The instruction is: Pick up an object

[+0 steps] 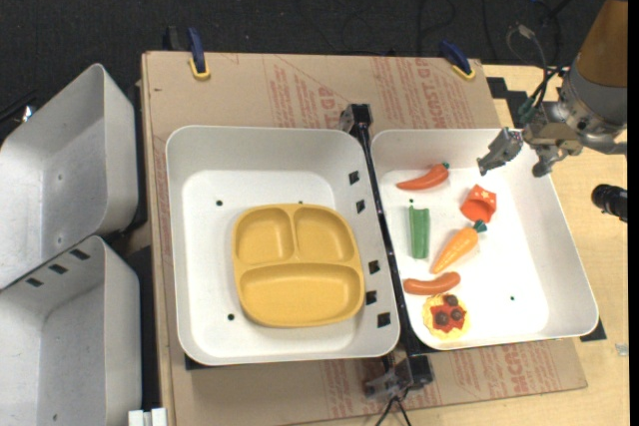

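Grey gripper [521, 155], fingers spread and empty, hangs over the right bin's [559, 244] far rim, risking striking it before reaching the red pepper [478, 204].

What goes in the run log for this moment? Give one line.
tool: open, above right bin's far edge, nothing held | nearest: chili pepper | left bin: yellow tray | pick not begun

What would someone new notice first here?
Probably the yellow divided plate in the left bin, then the toy food in the right bin: a red chili, green stick and carrot. The pincer hovers open over that bin's far right corner.
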Controlling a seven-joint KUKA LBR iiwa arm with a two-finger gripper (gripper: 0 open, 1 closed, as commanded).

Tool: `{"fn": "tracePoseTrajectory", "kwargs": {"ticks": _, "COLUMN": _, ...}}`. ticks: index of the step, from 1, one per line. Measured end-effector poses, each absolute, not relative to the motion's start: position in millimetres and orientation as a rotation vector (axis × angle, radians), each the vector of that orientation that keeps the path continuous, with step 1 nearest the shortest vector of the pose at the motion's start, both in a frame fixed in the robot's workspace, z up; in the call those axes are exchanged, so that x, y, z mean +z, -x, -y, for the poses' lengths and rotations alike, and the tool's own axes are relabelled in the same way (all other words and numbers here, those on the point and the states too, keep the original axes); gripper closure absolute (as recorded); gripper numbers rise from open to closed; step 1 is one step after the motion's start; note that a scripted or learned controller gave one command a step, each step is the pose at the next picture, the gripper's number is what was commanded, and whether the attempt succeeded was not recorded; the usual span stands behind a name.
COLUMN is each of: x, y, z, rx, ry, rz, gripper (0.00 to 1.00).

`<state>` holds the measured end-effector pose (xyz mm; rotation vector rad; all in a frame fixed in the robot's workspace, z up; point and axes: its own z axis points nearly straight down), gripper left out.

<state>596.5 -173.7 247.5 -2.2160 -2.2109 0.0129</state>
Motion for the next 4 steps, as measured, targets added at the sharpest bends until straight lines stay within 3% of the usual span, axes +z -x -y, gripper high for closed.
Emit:
{"fn": "tracePoseTrajectory", "kwargs": {"ticks": 1, "x": 255.4, "y": -598.9, "z": 173.1, "rx": 0.001, "ry": 2.221, "rz": 2.223, "gripper": 0.0}}
{"fn": "tracePoseTrajectory", "kwargs": {"ticks": 4, "x": 103.7, "y": -576.3, "z": 174.9, "rx": 0.003, "ry": 2.222, "rz": 2.218, "gripper": 0.0}}
